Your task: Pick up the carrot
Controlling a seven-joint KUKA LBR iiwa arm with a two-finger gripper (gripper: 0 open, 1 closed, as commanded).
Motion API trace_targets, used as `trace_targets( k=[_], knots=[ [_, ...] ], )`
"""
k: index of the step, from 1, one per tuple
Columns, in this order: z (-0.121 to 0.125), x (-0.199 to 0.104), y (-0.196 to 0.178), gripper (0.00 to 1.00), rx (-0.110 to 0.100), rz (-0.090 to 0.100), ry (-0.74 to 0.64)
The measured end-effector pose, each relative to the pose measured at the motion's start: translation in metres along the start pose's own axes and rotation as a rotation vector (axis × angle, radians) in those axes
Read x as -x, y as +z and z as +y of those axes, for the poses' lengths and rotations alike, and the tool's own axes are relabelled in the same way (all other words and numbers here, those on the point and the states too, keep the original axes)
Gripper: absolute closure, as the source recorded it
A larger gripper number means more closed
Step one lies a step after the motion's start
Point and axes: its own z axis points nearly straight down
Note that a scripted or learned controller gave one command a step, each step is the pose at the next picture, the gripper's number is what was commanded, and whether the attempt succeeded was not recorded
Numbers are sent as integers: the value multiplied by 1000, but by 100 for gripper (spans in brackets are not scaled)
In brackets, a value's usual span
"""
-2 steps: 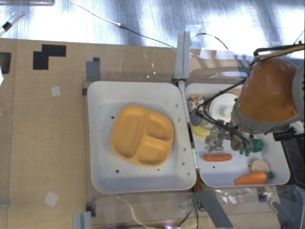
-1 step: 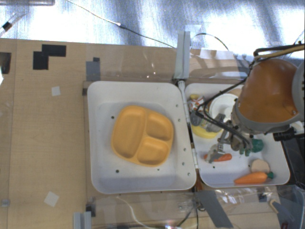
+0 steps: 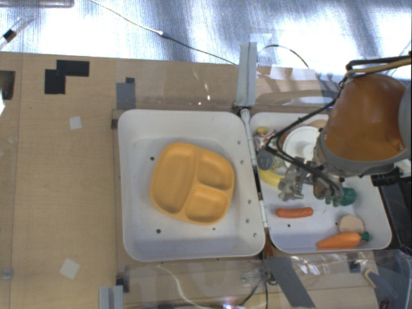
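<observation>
Carrot (image 3: 339, 240) in right bin (image 3: 380, 237) corner, claw (image 3: 293, 187) well above

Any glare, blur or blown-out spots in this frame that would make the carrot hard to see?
Camera view: the carrot is evenly lit and sharp enough at the right bin's near edge. Bright patches wash out the floor above the bench, and a clear panel shows faint reflections. The gripper is soft and cluttered by cables, so its state is unclear.

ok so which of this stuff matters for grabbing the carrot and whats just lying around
For the job:
carrot
claw
right bin

Lying about:
yellow plate
left bin
sausage
banana
white plate
</observation>
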Motion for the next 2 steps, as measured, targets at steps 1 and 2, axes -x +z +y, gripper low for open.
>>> trace_targets(
  k=[1,2],
  knots=[
    [0,0,0,0,0,1,0],
    [2,2,-11,100,2,-7,-1]
  ],
)
